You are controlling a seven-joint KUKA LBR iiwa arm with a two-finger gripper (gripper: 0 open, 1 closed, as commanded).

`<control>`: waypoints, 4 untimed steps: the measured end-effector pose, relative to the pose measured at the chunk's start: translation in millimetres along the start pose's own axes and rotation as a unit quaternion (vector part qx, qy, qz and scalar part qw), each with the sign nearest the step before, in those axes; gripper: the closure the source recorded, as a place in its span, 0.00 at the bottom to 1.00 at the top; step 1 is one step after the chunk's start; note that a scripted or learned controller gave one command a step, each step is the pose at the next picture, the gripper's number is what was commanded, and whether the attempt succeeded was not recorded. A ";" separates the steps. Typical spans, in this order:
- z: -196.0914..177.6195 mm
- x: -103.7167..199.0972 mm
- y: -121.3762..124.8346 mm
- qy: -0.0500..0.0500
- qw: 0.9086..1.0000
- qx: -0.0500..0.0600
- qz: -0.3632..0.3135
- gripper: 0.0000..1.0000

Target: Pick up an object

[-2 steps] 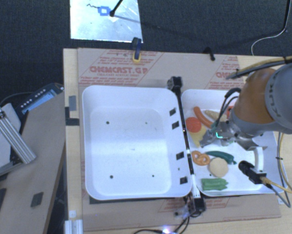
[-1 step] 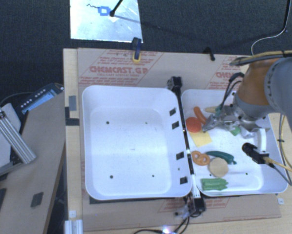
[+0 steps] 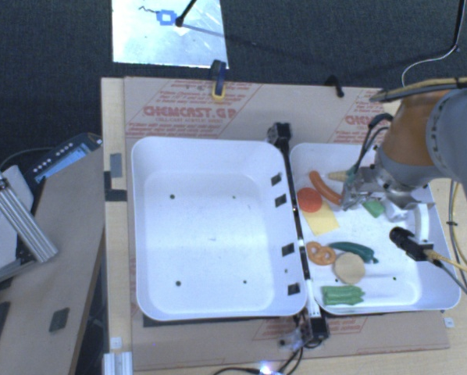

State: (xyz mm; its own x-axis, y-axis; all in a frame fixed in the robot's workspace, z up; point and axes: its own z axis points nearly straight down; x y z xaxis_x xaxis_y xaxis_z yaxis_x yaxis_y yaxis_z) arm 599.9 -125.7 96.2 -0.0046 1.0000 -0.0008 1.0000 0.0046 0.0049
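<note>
Dark carpet surrounds a bench topped with printed cardboard (image 3: 194, 108), and on it sit two shallow white bins side by side. Nothing lies in the left bin (image 3: 151, 209); the right bin (image 3: 436, 287) holds a scatter of toy food. From the right the grey arm (image 3: 452, 131) reaches in, its gripper (image 3: 357, 187) low over the far part of that bin. Whether the jaws are open or shut I cannot tell from here, since the wrist hides them.

Just beside the gripper lies a red sausage (image 3: 324, 186), slanted, with a red round piece (image 3: 310, 201) touching its near end and a yellow slice (image 3: 322, 222) below that. A small green block (image 3: 373, 206) sits close by on the other side. Nearer the front are a pretzel (image 3: 320, 252), a dark green pepper (image 3: 354, 250), a tan disc (image 3: 349, 269) and a green bean pod (image 3: 342, 294).

The sausage looks the likeliest pick: probably light moulded plastic, stiff, smooth and apt to roll. I'd take it across its narrow middle, jaws square to its length, since a hold near either rounded end would likely squirt it out.
</note>
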 end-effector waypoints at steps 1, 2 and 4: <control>11.6 41.2 37.8 0.000 1.000 0.000 -0.002 1.00; 11.3 38.2 36.2 0.000 1.000 0.001 0.000 0.00; 0.4 32.8 16.7 0.000 1.000 0.001 0.001 1.00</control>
State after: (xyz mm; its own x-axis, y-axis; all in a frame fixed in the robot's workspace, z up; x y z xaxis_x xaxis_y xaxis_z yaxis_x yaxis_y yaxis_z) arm 616.5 -92.8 95.9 -0.0031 1.0000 -0.0007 1.0000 0.0031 0.0036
